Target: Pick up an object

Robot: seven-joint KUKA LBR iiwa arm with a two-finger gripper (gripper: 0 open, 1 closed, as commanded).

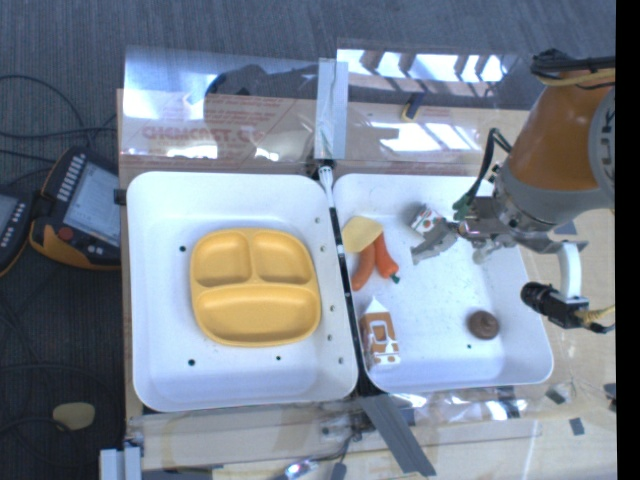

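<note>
The gripper [437, 240] hangs over the right bin [520, 368], its two grey fingers spread apart with nothing between them. Just to its left lie two toy carrots [373, 260] side by side, smooth orange plastic, long axes running up and down the bin with a slight tilt, green tips toward the near side. A pale yellow wedge [361, 233] touches their upper ends. Nearer sits a small orange-and-white carton [379, 337], its print unreadable, and a round brown piece [484, 324]. The left bin [150, 368] holds a yellow compartment plate [255, 286].
</note>
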